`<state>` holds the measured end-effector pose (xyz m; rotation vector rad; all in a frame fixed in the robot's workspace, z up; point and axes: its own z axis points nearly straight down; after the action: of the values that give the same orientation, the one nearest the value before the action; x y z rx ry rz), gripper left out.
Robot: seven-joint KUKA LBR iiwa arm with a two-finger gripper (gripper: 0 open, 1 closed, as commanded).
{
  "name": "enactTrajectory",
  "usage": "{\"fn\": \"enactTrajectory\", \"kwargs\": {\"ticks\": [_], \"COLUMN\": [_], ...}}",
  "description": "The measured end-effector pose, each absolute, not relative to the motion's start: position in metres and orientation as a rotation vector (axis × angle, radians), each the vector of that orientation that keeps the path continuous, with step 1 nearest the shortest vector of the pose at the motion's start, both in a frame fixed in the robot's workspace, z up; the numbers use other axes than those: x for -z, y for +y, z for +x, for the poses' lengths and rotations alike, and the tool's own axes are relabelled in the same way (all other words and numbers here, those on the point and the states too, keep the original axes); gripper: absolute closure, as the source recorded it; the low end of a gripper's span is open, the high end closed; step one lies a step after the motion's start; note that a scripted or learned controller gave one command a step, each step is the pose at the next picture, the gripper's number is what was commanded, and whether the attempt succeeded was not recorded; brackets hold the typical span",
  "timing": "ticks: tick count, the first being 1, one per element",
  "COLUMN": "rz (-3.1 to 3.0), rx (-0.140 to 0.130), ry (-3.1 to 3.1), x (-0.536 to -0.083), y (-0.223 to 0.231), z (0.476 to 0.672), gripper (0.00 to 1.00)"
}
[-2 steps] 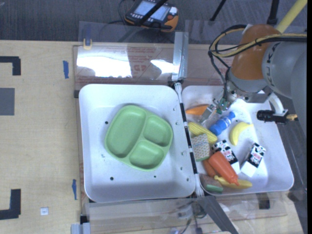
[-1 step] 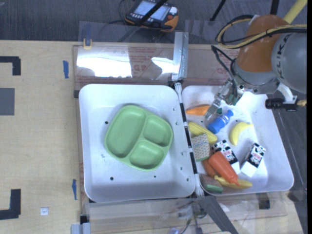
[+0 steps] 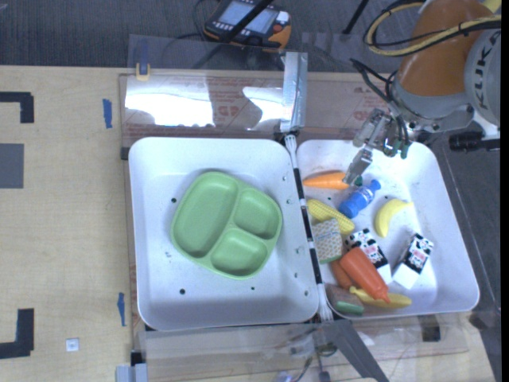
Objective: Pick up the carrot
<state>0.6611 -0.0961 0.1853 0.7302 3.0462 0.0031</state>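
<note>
A: Gripper (image 3: pixel 359 165) position?
B: Over right bin (image 3: pixel 457 237), far end. Fingers slightly parted, nothing between them.
A: Carrot (image 3: pixel 324 180)?
B: Just left of fingertips, flat on bin floor. Blue bottle (image 3: pixel 358 198) just below them. A second, larger carrot (image 3: pixel 363 270) lies well nearer the camera.
</note>
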Motion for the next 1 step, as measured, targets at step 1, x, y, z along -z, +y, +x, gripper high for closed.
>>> {"fn": "enactTrajectory", "kwargs": {"ticks": [1], "rz": [0.378], "rx": [-0.002], "ry": [3.119], "x": [-0.0973], "y": [-0.1086], "z": [0.6586], "gripper": [0.00]}}
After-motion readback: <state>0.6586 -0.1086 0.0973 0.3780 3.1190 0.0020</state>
